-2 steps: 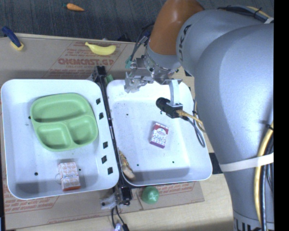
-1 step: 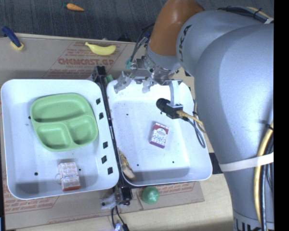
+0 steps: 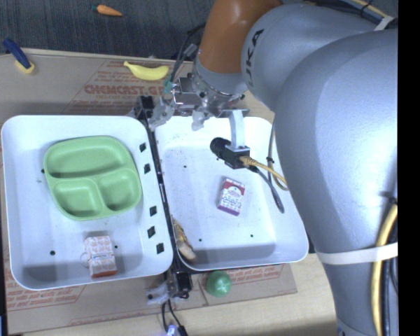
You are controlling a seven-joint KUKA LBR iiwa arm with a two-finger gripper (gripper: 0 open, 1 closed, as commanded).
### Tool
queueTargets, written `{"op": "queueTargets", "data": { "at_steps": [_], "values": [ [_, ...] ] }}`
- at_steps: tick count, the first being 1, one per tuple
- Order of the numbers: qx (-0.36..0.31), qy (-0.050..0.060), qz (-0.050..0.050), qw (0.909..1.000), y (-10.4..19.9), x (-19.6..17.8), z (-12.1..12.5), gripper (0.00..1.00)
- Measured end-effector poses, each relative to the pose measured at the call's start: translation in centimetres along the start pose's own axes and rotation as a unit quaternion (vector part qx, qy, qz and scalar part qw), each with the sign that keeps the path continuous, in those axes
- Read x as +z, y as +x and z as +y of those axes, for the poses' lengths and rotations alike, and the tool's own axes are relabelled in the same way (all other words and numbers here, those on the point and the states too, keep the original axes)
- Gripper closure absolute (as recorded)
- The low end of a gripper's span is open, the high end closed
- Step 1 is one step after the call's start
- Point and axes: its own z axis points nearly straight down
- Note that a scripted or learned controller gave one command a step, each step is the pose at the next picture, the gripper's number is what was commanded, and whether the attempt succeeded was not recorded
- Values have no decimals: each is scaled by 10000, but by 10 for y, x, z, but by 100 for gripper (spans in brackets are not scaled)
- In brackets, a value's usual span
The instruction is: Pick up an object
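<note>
Gripper [image 3: 196,114] over right bin's [image 3: 266,247] far rim, finger state impossible to tell; best lowered squarely over red-and-white carton [image 3: 231,196].

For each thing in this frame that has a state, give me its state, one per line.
green divided tray: lying flat in the left bin, compartments face up.
small tan carton: lying in the left bin, near its front edge.
red and white packet: lying flat in the right bin, nothing gripping it.
yellow banana: lying on the cardboard behind the bins.
green ball: resting on the cardboard in front of the right bin.
claw: over the right bin's back edge.
</note>
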Motion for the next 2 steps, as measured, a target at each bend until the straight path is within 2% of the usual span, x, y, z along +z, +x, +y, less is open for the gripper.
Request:
{"op": "queueTargets", "data": {
  "at_steps": [1,2],
  "values": [
    [2,20,-14,10000,-19,32,-64,0],
    [14,4,-11,10000,-82,22,-41,0]
  ]
}}
